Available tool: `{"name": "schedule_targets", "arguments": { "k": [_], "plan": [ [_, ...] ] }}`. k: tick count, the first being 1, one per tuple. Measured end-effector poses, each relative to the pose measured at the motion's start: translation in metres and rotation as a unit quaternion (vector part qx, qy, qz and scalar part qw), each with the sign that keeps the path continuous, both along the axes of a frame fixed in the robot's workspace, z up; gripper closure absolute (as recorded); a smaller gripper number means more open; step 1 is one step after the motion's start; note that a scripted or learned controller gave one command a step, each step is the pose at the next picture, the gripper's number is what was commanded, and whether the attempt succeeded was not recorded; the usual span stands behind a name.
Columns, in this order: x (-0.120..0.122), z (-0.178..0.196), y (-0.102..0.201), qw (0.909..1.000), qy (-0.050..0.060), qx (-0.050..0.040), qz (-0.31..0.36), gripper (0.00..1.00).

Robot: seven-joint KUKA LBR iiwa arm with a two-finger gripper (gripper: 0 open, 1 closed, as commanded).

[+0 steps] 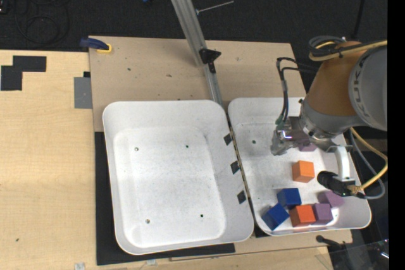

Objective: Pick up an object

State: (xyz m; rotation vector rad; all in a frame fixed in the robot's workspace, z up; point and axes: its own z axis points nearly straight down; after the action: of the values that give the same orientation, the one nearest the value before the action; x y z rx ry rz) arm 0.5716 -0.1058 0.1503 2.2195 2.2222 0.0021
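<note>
1. Because the task names no particular object, the nearest candidate counts most: a small orange cube (304, 171) lies in the right bin, just beside the end effector (283, 140) and toward the lower right of it in the camera view.
2. The end effector hangs low over the upper middle of the shallow white right bin (253, 112), on a grey arm with an orange band (335, 88) that reaches in from the right. I cannot tell whether it is spread or closed, and nothing can be seen gripped in it.
3. A small purple piece (307, 147) sits tucked against the wrist, partly hidden, so its shape is unclear.
4. The orange cube looks roughly square, with no clear long axis; by my judgement, the approach angle matters little.
5. The right bin also holds a cluster near its lower edge, well apart from the end effector: two blue blocks (283, 207), one above the other and touching, a second orange block (304, 215), and two pale purple blocks (326, 207) beside it.
6. The shallow white left bin (117, 129) sits alongside, its wall next to the right bin's wall, with small black clips along the seam.
7. Both bins rest on a tan wooden surface (145, 69).
</note>
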Motion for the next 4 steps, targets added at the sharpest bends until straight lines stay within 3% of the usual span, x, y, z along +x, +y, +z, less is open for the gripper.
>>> {"name": "schedule_targets", "arguments": {
  "k": [2,4],
  "plan": [
    [-0.004,0.106,0.006,1.0000,-0.001,-0.0003,0.000,1.00],
    [-0.003,0.096,0.095,1.0000,0.003,0.0008,0.001,1.00]
  ]
}}
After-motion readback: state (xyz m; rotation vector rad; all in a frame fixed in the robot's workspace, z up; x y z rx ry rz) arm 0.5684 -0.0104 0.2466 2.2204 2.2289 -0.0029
